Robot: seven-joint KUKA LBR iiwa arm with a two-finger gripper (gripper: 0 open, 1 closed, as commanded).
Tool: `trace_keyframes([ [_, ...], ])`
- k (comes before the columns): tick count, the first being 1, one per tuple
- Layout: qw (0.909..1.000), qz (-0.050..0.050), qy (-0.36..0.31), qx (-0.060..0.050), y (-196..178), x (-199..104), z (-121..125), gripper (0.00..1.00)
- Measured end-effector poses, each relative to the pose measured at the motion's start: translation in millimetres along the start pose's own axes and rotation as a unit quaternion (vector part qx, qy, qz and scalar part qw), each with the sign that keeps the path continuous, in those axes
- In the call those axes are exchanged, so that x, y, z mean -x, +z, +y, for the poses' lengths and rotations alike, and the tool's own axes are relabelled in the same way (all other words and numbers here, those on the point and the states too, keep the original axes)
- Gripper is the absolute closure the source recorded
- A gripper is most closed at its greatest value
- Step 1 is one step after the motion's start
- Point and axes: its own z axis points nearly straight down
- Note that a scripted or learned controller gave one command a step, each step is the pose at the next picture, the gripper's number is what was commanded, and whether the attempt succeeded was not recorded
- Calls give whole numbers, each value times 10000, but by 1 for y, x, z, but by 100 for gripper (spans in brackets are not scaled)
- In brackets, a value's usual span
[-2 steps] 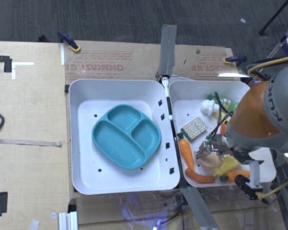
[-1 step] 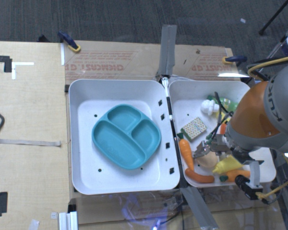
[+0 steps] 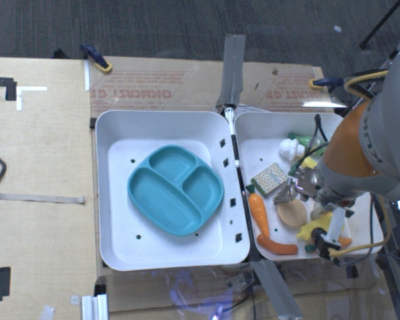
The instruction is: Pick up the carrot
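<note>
While red lettering ran across the cardboard sheet behind the bins, it lay upside down and mirrored from the camera, too garbled to read with any trust. The carrot lay in the right bin, its long axis running from the far side toward the near wall, leaning slightly rightward at the near end, close to the divider between the bins. It sat just left of the hand, apart from it. The hand hung low over a beige round piece and beside a speckled green block; whether it was released or clenched could not be told. An orange curved piece lay near the carrot's near end. Well left of the hand, a blue divided plate rested in the left bin.
</note>
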Motion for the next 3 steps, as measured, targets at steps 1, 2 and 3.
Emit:
trace_keyframes([
  [1,9886,94,1497,166,-9,-2,-12,0],
  [2,9502,22,3117,16,-1,-1,-24,0],
  [3,8961,-3,4439,-2,-100,-90,-66,0],
])
